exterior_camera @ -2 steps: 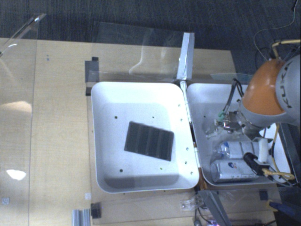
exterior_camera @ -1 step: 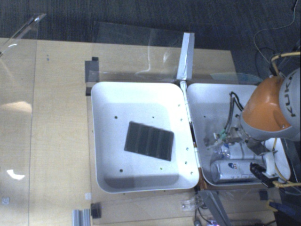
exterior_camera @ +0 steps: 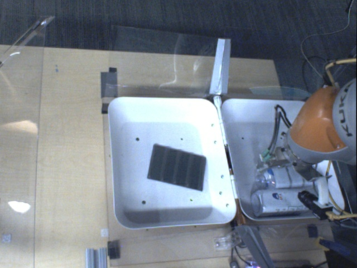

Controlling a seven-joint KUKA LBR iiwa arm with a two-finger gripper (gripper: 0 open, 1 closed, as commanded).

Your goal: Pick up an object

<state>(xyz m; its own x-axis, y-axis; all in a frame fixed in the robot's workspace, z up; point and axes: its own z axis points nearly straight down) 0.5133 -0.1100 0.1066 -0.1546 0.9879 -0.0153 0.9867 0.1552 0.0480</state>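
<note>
Dark carpet lay beyond a pale wooden table point(exterior_camera: 67, 166) that carried two shallow white bins side by side. From the fixed overhead camera, the left bin point(exterior_camera: 125, 121) held a single dark, flat, ribbed pad point(exterior_camera: 177, 167) lying near its middle, well clear of every wall. The right bin point(exterior_camera: 245, 121) was mostly covered by the arm point(exterior_camera: 318, 124), grey with its orange band, reaching down toward the bin's near end. The pincer point(exterior_camera: 279, 191) sat low inside that bin among cables and metal parts; whether it was spread or pressed together could not be told.

The pad looked thin, light and probably somewhat soft or flexible, with grooves running across its short side. Lying flat on the bin floor, it offered little height to grab, so an edge pinch across its short width seemed the likeliest hold. Its long axis ran roughly left to right, tilted down toward the right.
</note>
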